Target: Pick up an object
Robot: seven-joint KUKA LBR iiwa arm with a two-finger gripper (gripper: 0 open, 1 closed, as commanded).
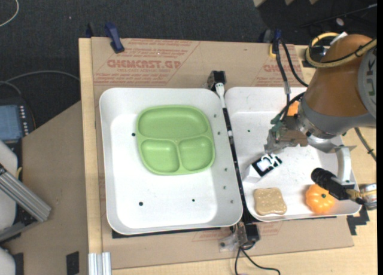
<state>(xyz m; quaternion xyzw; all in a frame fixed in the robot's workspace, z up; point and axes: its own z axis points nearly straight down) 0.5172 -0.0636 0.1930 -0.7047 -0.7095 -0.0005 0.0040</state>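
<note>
A small black-and-white object point(266, 164) lies on the floor of the right bin point(251, 109), near the bin's middle. The tool point(280, 142) hangs just above it, at about one o'clock from it; whether the tool is released or clenched cannot be told. At six o'clock from the object lies a slice of toast point(269, 201). At four o'clock sits an orange pumpkin-like toy point(320, 199). The left bin point(119, 166) on the counter point(90, 88) holds a green divided plate point(176, 139).
</note>
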